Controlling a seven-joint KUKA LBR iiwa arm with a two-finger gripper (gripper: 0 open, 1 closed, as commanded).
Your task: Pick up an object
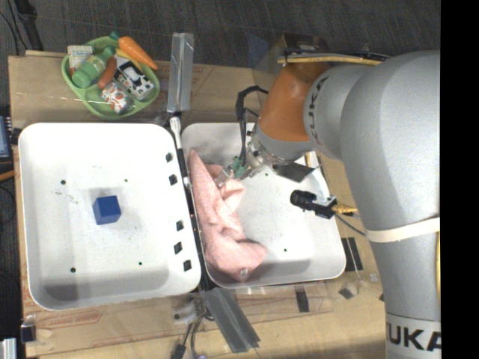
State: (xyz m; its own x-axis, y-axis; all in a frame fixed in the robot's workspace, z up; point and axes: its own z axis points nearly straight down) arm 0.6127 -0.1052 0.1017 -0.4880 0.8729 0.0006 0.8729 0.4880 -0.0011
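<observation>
One crumpled pink cloth (223, 219) lies in the right-hand white bin (307, 264), long axis running along the divider. The gripper (241, 167) touches its upper end; whether it grips, I cannot tell.

The arm (389, 200) came in from three o'clock, its broad grey body filling that side from top to bottom. From there it bent toward nine o'clock, narrowing through the orange band (288, 111) above the wrist. Below the band the grey wrist section angled down toward seven o'clock. The gripper (238, 169) sat at the end of it, low and pointing down and toward nine o'clock, a little past the middle of the scene. A dark cable looped off the wrist on its nine o'clock side. The gripper was too small and shadowed to read further.
</observation>
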